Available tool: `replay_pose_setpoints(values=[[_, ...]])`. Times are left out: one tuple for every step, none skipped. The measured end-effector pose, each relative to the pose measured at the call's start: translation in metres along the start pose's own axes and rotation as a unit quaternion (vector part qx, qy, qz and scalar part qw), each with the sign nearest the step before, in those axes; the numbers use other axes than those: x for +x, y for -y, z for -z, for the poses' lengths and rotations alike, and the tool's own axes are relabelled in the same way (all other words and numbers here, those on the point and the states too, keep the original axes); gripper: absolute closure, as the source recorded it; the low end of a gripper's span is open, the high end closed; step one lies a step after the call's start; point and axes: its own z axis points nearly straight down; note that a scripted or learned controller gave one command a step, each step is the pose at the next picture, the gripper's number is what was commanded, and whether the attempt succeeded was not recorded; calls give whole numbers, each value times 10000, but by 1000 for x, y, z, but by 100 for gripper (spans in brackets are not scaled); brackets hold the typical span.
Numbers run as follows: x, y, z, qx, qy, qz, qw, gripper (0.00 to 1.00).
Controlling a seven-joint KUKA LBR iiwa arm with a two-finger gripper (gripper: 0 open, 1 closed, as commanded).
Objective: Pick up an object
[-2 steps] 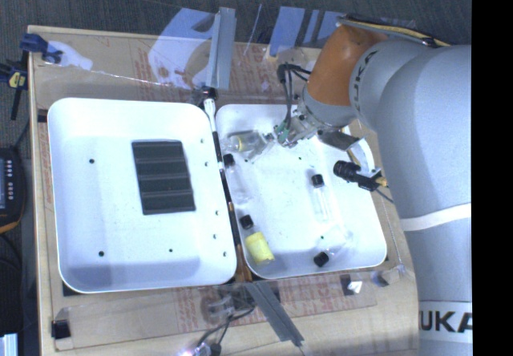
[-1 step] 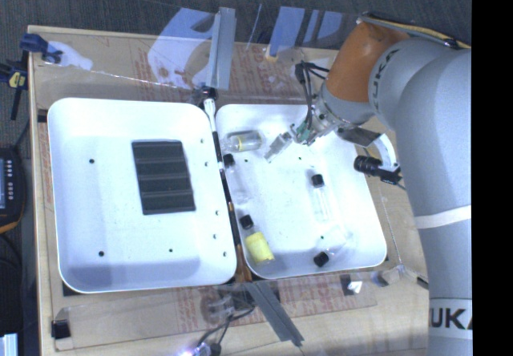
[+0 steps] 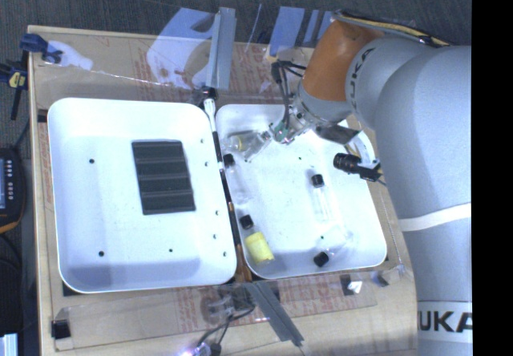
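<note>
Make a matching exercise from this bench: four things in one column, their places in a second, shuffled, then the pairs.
Things:
1. dark ribbed block
2. yellow object
3. gripper
4. clear tube with black cap

Places:
A. near front edge of right bin
B. over right bin's far end
C. middle of left bin
D. right bin's middle, toward the arm's side

Pairs: 1-C, 2-A, 3-B, 4-D

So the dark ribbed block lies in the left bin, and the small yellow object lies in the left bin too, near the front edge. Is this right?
Not quite. The dark ribbed block does lie in the left bin, but the camera view shows the small yellow object in the right bin, near its front edge.
</note>
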Motion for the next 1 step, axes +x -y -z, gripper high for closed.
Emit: replay_pose_setpoints(values=[[-35,19,1,-15,23,387,9992,0]])
